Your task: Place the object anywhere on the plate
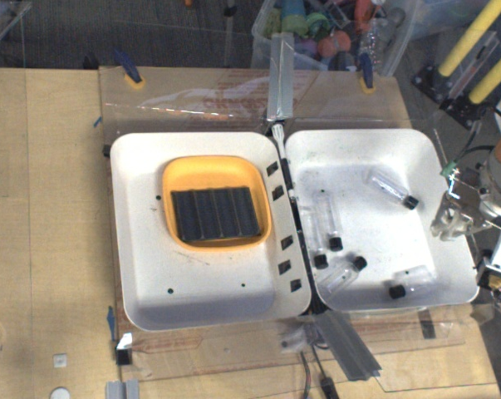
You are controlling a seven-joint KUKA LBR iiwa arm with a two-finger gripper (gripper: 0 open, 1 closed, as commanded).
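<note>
An orange plate with rounded corners lies in the left bin. A dark ribbed rectangular pad covers most of its middle. Several clear plastic vials with black caps lie scattered in the right bin: one at the upper right, one near the divider, one low in the middle, and another at the lower right. My gripper hangs over the right bin's right rim, apart from every vial, with nothing seen in it.
A metal divider strip with black clips runs between the two bins. A clear tub of colourful toys stands behind the bench. Yellow foam tubes lean at the back right. Wooden bench surface spreads to the left.
</note>
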